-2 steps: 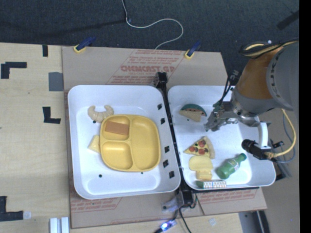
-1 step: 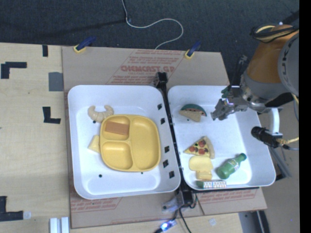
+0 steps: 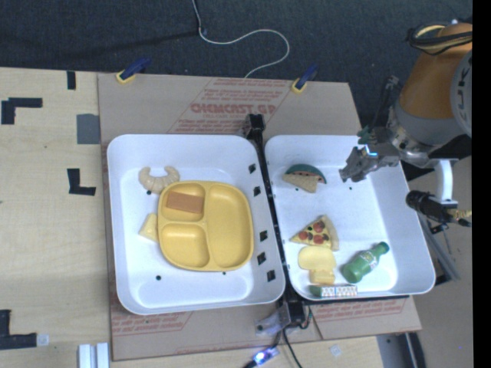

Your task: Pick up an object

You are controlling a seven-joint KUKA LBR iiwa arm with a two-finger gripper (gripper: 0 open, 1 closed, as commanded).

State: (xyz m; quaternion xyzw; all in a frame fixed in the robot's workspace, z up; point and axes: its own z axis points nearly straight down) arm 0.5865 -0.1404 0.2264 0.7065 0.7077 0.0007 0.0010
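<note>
Gripper (image 3: 354, 169): you find it over the upper right corner of the right bin (image 3: 399, 198), above bare floor, with nothing between it and the bin that I can make out. Whether it is apart or together I cannot tell; it is dark and small at this slant.

Candidates, right bin: taco-like toy slice with a green rim (image 3: 304, 178), nearest the gripper; toy pizza slice (image 3: 318, 233), mid-bin; pale yellow toy piece (image 3: 317, 262), just below the pizza; green toy bottle (image 3: 364, 262), lying on its side near the lower right wall; a small flat strip (image 3: 333, 290) at the front wall, too small to name.

Left bin (image 3: 126, 205): yellow divided plate (image 3: 219, 228) with a brown block (image 3: 184, 201) in one compartment; croissant-like toy (image 3: 157, 177) and a yellow wedge (image 3: 148, 225) just beside the plate.

Handling, judged: all look like light, stiff plastic play food, not fragile. Smooth skins may slip.

Best pick, judged: the green bottle. Take it across the body, midway along, jaws square to its long axis. It can roll, so come straight down.

Second pick: the taco-like slice, closest; grip across its short width.

Avoid: the flat strip and the pizza slice; both lie low, so you would scrape the bin floor.

Risk: the bottle sits close to the wall; watch finger clearance there.
</note>
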